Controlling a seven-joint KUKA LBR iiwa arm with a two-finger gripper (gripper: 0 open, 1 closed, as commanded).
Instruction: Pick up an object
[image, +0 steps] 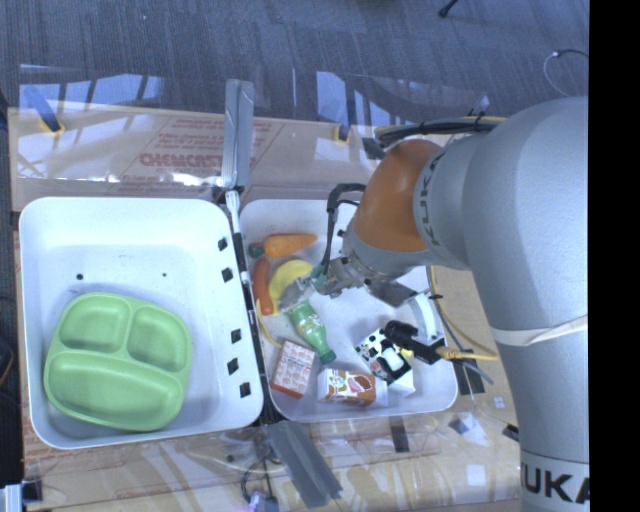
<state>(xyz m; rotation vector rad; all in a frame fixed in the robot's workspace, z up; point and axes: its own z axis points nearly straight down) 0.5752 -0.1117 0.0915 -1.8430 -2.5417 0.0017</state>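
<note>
1. We look down at a slant on a tabletop (120, 150) covered with pale sheeting that carries red printed lettering, and glare streaks cross its far edge.
2. Beyond the tabletop, along the top of the view, we see a dark grey carpeted floor (300, 35).
3. 2 shallow white bins sit side by side and meet at a central divider: the left bin (40, 230) and the right bin (440, 395).
4. In the left bin we see 1 green compartment tray (118, 358), lying flat toward the near left corner, with bare white bin floor behind it.
5. The right bin holds the loose objects: an orange carrot (290, 243) at the far side, a yellow fruit (290, 275) just below it, an orange-red piece (261, 287) along the divider, a green bottle (312, 333) lying tilted in the middle, a red and white carton (293, 368) near the front wall, an orange packet (352, 387) beside it, and a black and white box (385, 355) to the right.
6. The grey arm (530, 220), with its orange band (395, 200), reaches in from the right and hangs over the right bin.
7. The end effector (325, 280) sits low over the yellow fruit and the top of the green bottle; we cannot tell how it is set, and we see no object clearly in it.
</note>
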